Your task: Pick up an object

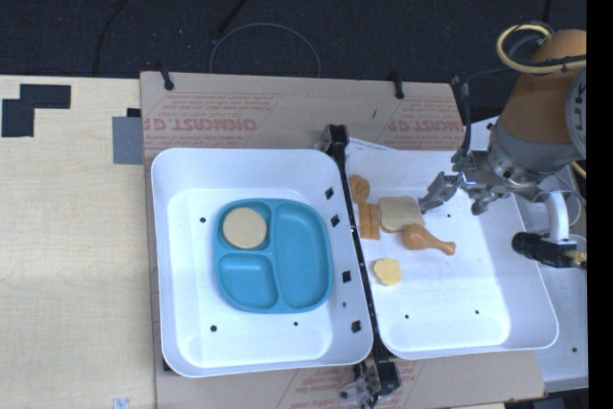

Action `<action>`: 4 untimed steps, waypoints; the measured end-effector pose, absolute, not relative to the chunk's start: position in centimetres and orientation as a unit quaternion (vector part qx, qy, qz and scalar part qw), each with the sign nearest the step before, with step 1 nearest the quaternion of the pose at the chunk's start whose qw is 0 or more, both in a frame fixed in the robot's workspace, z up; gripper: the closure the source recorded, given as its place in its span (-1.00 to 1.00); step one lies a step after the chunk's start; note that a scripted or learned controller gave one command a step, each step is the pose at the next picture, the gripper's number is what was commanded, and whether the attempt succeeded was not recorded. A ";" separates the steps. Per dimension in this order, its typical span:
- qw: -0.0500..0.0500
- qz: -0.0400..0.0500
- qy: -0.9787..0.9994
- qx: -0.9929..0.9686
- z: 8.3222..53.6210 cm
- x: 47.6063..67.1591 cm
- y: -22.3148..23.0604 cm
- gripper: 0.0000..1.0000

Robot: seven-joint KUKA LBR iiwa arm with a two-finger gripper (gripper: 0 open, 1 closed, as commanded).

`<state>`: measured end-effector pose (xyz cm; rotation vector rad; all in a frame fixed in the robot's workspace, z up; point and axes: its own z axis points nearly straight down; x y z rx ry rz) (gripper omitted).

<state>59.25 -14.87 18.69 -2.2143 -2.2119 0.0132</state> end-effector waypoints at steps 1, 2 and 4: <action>0.000 0.000 -0.707 -0.707 19.4 59.6 -14.9 -1.00; 0.003 0.002 -0.707 -0.707 13.1 59.3 -15.3 -1.00; 0.001 0.001 -0.706 -0.708 9.9 59.4 -15.3 1.00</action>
